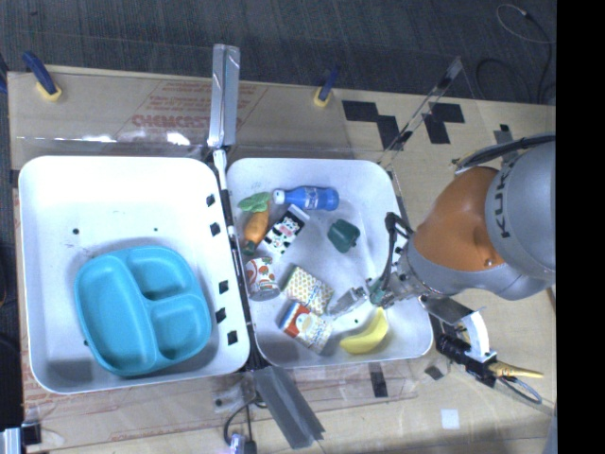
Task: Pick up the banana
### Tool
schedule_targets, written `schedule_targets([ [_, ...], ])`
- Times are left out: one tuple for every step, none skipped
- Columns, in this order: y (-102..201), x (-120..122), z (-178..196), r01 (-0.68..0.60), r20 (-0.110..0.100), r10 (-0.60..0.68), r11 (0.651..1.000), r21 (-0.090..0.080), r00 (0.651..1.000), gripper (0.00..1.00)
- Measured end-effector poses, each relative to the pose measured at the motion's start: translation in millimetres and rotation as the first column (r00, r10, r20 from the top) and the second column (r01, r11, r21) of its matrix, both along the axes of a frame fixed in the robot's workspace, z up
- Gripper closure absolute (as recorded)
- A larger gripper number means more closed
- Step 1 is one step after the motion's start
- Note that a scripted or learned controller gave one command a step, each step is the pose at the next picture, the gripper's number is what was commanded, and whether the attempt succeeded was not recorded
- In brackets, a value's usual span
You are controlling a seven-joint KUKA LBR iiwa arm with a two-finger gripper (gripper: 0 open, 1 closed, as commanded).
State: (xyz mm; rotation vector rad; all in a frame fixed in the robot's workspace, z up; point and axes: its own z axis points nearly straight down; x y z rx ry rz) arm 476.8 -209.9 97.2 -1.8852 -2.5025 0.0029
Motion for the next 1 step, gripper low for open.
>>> schedule_targets([
  [0.3, 0.1, -6.8, -0.031, 0.003, 0.031, 1.0, 0.0, 1.0, 0.0],
])
